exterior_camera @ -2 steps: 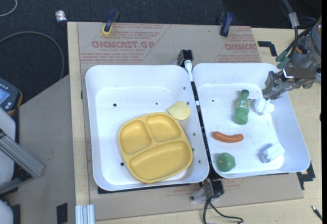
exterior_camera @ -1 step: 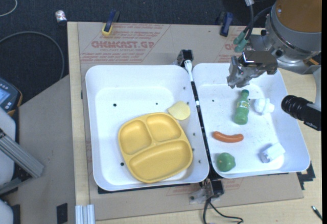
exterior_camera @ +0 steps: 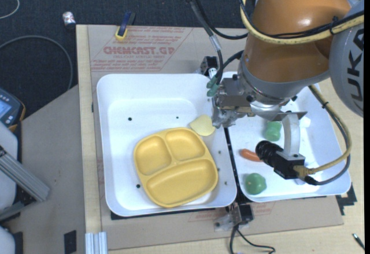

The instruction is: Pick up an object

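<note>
A yellow divided plate (exterior_camera: 175, 166) lies in the left bin (exterior_camera: 115, 102), toward its front. A small pale yellow piece (exterior_camera: 202, 125) rests just beyond the plate's far right corner. My gripper (exterior_camera: 221, 118) hangs at the wall between the two bins, right beside that pale piece; its fingers are mostly hidden under the wrist. In the right bin (exterior_camera: 329, 131) lie a green lump (exterior_camera: 254, 183) at the front, another green piece (exterior_camera: 272, 130) further back, and a small orange carrot-like piece (exterior_camera: 250, 155).
The big orange and grey arm (exterior_camera: 295, 21) covers the back of the right bin. A black cable fitting (exterior_camera: 280, 160) hangs over the right bin's middle. A cardboard sheet (exterior_camera: 139, 44) lies behind the bins, with a blue-yellow clip (exterior_camera: 124, 26) on it.
</note>
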`<state>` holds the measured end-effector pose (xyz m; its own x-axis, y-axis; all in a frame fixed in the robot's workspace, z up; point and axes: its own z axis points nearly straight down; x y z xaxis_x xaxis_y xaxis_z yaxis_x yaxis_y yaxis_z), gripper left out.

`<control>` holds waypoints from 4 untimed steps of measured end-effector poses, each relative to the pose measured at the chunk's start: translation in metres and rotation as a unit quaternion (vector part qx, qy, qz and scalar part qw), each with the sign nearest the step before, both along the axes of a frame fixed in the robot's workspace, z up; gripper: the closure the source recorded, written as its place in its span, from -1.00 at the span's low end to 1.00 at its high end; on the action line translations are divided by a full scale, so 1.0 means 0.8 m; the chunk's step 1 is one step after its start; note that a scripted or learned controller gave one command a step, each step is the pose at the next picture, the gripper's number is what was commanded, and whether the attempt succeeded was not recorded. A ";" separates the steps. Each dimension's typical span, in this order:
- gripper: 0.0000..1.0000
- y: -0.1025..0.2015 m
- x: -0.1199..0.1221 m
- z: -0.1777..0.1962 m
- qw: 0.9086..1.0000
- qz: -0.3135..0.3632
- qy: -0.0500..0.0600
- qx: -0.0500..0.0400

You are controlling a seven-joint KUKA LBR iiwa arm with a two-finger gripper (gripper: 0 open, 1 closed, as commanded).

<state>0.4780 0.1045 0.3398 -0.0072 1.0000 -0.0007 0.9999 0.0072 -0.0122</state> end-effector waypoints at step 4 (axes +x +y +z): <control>1.00 -0.141 0.080 -0.197 1.000 -0.006 -0.007 -0.001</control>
<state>0.5422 -0.0085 0.1823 0.0040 1.0000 -0.0027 1.0000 -0.0040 0.0020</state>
